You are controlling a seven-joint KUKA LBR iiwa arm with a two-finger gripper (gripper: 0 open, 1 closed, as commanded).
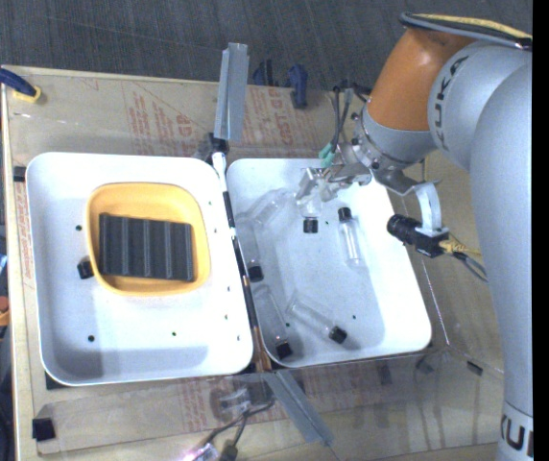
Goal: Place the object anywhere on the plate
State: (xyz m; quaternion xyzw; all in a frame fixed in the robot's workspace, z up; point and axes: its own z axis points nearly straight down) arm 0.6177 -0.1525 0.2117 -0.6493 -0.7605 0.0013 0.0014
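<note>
Clear tube (pixel 315 317), black-capped, near front of right bin (pixel 404 327); second clear tube (pixel 349 234) mid-bin, just below gripper (pixel 324 182). Gripper state: cannot tell. Yellow plate (pixel 149 203) in left bin (pixel 59 325). Arm (pixel 486 104) marked "KUKA".

Open plate (pixel 148 200) — dark rack (pixel 147 247) centred

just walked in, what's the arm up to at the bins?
The arm's gripper is low over the far end of the right bin, among several clear tubes with black caps. Whether it has one is too hard to tell. The yellow plate in the left bin holds a dark ridged block.
</note>
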